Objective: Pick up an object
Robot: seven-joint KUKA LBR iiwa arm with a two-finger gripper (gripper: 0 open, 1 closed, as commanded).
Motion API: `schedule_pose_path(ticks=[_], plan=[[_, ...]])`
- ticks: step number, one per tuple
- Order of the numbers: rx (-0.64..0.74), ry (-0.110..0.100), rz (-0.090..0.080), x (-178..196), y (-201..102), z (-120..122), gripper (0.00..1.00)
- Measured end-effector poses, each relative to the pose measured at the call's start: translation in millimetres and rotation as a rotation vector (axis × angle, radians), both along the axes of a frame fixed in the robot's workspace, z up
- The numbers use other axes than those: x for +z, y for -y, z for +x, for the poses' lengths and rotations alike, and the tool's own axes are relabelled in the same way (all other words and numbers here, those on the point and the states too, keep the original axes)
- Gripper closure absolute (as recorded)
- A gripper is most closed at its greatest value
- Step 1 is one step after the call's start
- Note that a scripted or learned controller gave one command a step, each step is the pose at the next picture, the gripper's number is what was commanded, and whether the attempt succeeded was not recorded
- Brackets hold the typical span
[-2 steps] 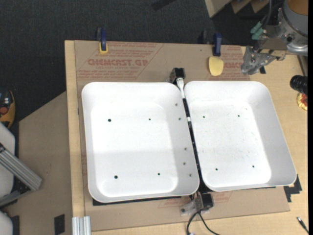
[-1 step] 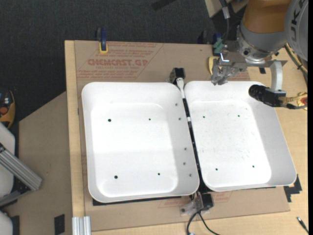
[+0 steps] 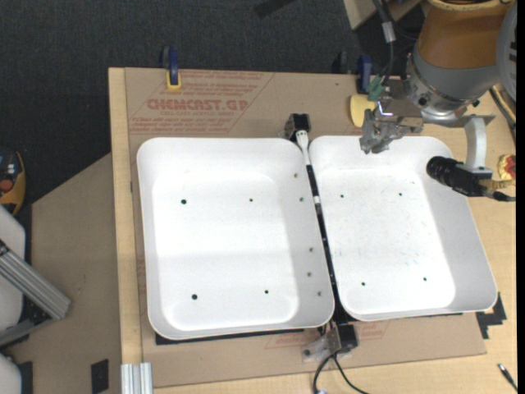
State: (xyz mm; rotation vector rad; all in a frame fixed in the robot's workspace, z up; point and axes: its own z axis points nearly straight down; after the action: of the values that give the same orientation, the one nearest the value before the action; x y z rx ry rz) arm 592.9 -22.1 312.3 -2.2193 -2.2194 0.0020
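My gripper (image 3: pixel 376 142) hangs over the far rim of the right bin (image 3: pixel 459 302), near its back left corner. The grey wrist with the orange band (image 3: pixel 459 23) rises above it at the top right. A small pale yellow object (image 3: pixel 358 109) lies on the bench just behind this bin, to the left of the gripper and apart from it. I see no object in the gripper. The white floor of the right bin shows several small dark dots and faint scuff marks.
The left bin (image 3: pixel 156 245) lies beside the right one, and a black strip (image 3: pixel 316 212) runs between them. A black cylinder (image 3: pixel 451 175) juts over the right bin's right rim. Blue clamps (image 3: pixel 171 60) hold the cardboard base at the back.
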Motion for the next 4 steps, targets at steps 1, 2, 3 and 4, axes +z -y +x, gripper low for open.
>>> schedule_pose_path(ticks=[1,2,3,4], plan=[[0.001,0.008,-0.001,33,-4,-18,1.0],[0.007,-0.008,0.001,-54,-78,-23,1.0],[-0.002,0.012,-0.002,26,-43,-5,1.0],[0.002,0.006,-0.002,-32,-56,64,1.0]])
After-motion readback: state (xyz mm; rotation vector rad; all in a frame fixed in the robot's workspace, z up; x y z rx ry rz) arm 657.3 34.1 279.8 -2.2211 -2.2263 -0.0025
